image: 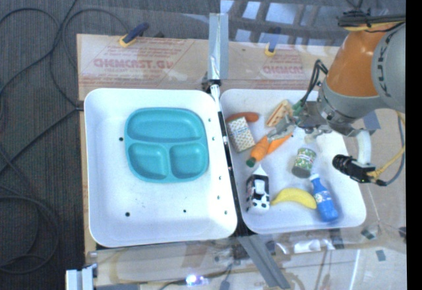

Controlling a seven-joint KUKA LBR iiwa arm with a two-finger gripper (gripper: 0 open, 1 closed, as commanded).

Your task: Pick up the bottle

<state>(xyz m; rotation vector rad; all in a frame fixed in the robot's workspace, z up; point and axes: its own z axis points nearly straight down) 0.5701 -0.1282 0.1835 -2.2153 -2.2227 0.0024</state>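
I see a teal tray [166,144] in the left bin [105,216]. In the right bin [356,213], left to right: a cow-patterned carton [258,193], a carrot [268,145], a banana [294,198], a small can [304,161], then the bottle [324,199], blue, lying at lower right just beside the banana. The gripper [285,127] sits over the carrot at the bin's upper middle, well apart from the bottle; I cannot tell its finger state

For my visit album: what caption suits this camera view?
Grey-and-orange arm over right bin holding blue bottle, banana, carrot; teal tray in left.
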